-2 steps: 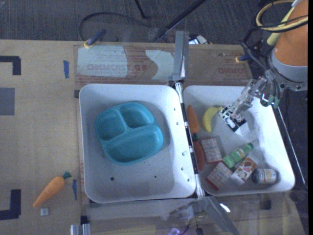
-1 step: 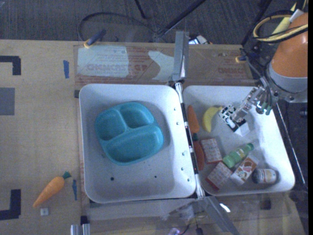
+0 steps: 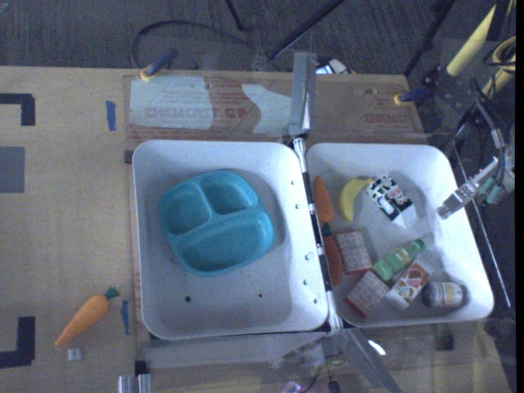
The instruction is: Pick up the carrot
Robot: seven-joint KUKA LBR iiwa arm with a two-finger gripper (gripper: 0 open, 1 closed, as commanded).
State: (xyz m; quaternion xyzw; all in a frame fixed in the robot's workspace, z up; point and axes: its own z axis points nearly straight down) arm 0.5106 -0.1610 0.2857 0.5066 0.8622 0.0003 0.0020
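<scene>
An orange carrot [image 3: 323, 200] lies along the left wall of the right bin [image 3: 458, 244], beside a yellow banana [image 3: 353, 197]. A second orange carrot with a green top [image 3: 83, 318] rests on the wooden bench, outside the left bin at its near left corner. My gripper [image 3: 457, 201] hangs over the right rim of the right bin, well to the right of the carrot in that bin, and nothing is visibly in its hold.
The right bin also holds a cow-patterned carton [image 3: 387, 196], a red sausage-like piece [image 3: 333, 259], small boxes [image 3: 354, 250], a green bottle [image 3: 397, 259] and a can [image 3: 443, 294]. A blue divided plate [image 3: 214, 220] sits in the left bin [image 3: 246, 305].
</scene>
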